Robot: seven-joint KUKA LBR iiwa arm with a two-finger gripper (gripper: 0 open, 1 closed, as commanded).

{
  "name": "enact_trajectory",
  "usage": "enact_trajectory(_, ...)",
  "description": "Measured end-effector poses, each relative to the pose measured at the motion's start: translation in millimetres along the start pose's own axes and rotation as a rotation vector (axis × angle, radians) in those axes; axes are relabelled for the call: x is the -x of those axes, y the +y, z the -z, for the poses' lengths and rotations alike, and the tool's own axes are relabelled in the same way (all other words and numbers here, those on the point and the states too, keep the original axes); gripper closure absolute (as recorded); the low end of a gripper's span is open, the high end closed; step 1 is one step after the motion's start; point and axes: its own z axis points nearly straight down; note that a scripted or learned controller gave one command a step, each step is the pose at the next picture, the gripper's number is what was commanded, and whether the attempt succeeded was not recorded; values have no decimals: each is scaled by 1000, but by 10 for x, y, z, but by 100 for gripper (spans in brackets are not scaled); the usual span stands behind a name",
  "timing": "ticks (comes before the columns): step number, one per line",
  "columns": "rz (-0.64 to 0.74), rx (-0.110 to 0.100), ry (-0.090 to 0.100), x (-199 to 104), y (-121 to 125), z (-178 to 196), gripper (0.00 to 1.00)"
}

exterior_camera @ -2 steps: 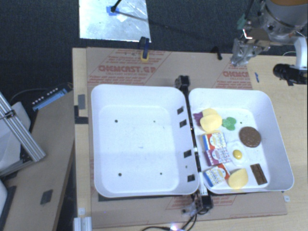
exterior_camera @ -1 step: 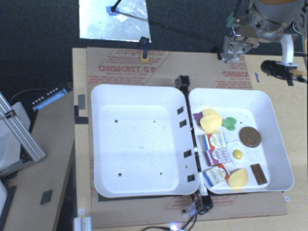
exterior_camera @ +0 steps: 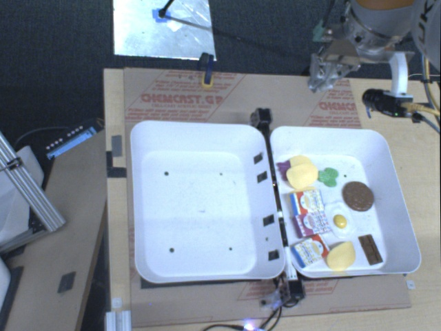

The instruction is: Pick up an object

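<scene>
Nearest the camera, well below my pincer [exterior_camera: 329,76], a yellow lemon [exterior_camera: 341,255] lies in the right bin [exterior_camera: 393,185] beside a chocolate bar [exterior_camera: 370,249]. It looks light, smooth, perhaps slippery; I would grip its middle. How far my pincer is open, I cannot tell.

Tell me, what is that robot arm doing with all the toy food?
The gripper hangs above the bench, beyond the far edge of the right bin, and has nothing in it. All the toys lie in that bin: a yellow lump, a green piece, a brown cookie, a fried egg and little packets. Nothing has been picked up yet.
</scene>
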Motion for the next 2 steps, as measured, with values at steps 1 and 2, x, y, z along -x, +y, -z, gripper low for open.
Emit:
enact_trajectory(1,0,1,1,-191,1,-19,100)
enact_trajectory(2,1,0,1,-381,2,-55,100)
